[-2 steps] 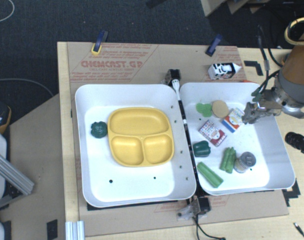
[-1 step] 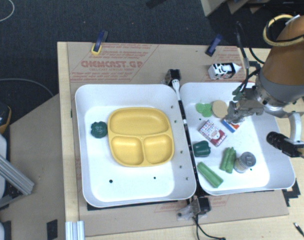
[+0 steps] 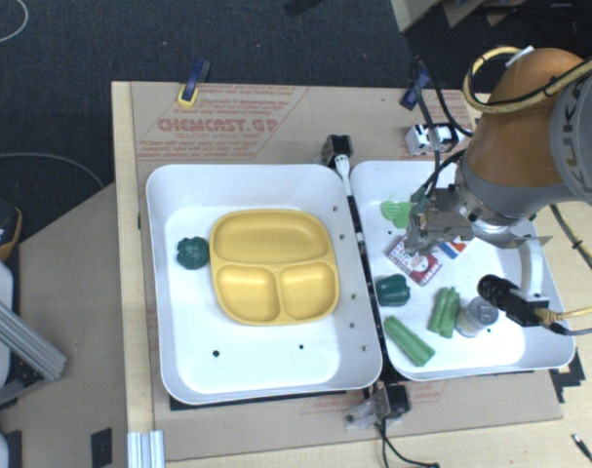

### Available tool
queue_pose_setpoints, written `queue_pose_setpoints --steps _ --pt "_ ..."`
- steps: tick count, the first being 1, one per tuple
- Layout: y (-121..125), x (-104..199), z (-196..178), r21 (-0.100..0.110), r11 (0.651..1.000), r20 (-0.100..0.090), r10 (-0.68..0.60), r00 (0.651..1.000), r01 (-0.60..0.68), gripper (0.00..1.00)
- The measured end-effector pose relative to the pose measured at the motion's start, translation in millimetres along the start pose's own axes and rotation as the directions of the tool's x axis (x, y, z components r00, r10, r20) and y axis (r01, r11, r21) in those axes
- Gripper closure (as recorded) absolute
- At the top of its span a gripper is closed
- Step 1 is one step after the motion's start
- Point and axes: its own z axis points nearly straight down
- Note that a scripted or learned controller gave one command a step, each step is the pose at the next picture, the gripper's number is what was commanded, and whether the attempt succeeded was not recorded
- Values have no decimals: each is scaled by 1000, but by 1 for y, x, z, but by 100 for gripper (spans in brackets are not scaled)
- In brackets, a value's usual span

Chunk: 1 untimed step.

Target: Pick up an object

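Note:
My gripper (image 3: 424,236) hangs low over the right bin (image 3: 539,354), above the upper edge of a red and white packet (image 3: 414,261). A light green piece (image 3: 396,212) lies just left of the gripper. A dark green pepper (image 3: 391,289) sits below the packet. Further toward the front lie a long green vegetable (image 3: 409,340) and a short green pickle (image 3: 444,312). A small grey can (image 3: 477,314) stands beside the pickle. A blue and red strip (image 3: 454,249) peeks out under the wrist. The arm hides the bin's back right part.
The left bin (image 3: 169,291) holds a yellow divided plate (image 3: 274,264) and a dark green lump (image 3: 192,252) at its left side. A black divider (image 3: 359,252) runs between the two bins. A yellow clamp (image 3: 189,89) sits on the board's far edge.

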Motion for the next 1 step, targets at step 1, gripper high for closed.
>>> queue_pose_setpoints --steps 1 --pt "-6 54 -13 -6 1000 1 -1 1000 1 100"
